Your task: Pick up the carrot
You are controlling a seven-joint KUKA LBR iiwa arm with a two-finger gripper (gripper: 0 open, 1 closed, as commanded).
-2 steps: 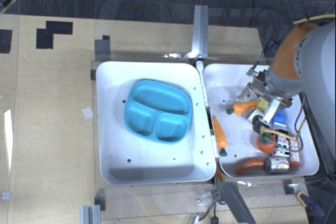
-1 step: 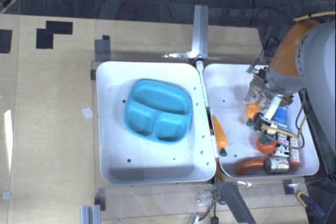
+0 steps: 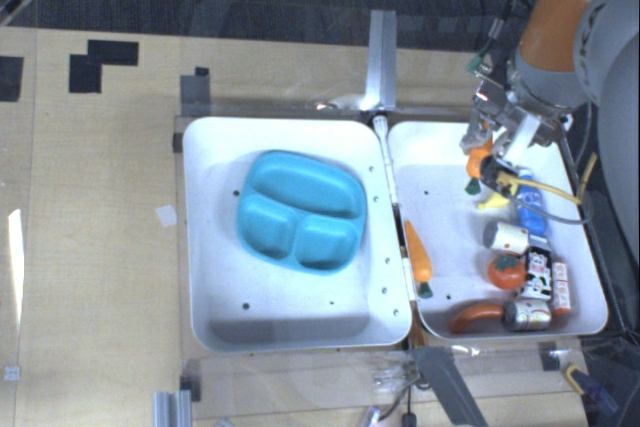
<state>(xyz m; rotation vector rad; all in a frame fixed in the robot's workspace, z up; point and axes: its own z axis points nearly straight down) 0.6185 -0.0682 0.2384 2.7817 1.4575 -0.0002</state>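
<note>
The carrot (image 3: 418, 256) is orange with a dark green tip. It lies flat against the left wall of the right bin (image 3: 450, 215), its green end towards the front. My gripper (image 3: 493, 141) hangs over the far right part of that bin, well behind and to the right of the carrot. A small orange item (image 3: 481, 161) sits right below the gripper; whether the gripper touches it is unclear.
A blue divided plate (image 3: 300, 210) lies in the left bin (image 3: 210, 245). Along the right bin's right side sit a yellow item (image 3: 494, 202), a blue can (image 3: 533, 214), a white cylinder (image 3: 507, 237), a red tomato (image 3: 507, 271) and a brown sausage (image 3: 474, 316).
</note>
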